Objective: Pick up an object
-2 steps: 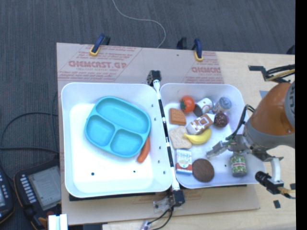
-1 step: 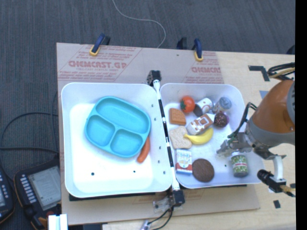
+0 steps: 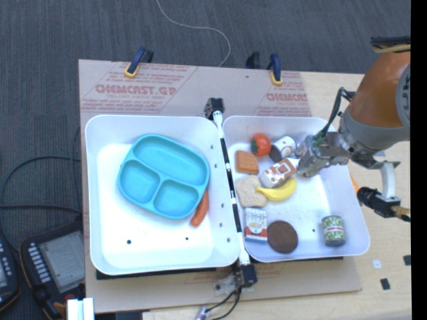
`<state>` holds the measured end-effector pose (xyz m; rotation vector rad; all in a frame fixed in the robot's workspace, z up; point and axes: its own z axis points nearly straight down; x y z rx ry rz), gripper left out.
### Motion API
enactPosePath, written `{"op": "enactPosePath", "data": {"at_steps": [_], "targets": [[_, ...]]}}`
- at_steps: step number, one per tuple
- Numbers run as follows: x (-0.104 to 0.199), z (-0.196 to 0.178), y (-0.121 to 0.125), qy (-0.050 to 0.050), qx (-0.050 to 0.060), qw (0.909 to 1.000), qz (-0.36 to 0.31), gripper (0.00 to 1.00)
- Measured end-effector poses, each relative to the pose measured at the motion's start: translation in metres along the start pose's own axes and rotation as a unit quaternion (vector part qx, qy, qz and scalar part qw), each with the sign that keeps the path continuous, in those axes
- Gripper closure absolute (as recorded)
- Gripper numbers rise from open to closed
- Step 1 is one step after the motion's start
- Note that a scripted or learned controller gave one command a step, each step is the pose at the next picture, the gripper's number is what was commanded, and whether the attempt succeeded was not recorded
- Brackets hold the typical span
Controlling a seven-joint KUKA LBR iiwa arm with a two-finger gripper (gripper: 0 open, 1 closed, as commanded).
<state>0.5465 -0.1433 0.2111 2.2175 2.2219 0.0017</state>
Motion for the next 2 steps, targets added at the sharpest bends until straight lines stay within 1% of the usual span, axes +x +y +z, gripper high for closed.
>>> {"op": "enactPosePath", "data": {"at_steps": [1,2], "targets": [[-0.001,0.001,-0.001,0.0,0.001,1.0,0.0,0.0],[0.008,0.112,-0.01,0.0,0.002,1.0,0.001,0.0]]}}
